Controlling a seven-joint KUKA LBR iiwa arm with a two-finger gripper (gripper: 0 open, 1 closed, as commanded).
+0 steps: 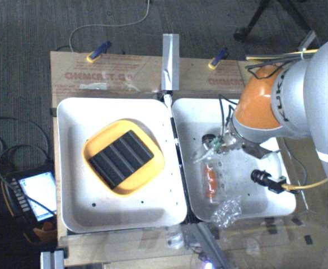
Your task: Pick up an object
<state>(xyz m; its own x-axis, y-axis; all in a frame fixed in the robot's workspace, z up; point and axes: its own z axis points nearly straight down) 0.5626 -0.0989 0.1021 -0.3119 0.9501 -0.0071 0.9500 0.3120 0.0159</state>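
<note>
Tool [215, 143] positioned in right bin [265, 206], directly above clear packet [211, 179]; tool state cannot be determined. Yellow tray [125, 156] occupies left bin [80, 116].

Arm [290, 102] reaches from right, hand [215, 143] lowered.
</note>
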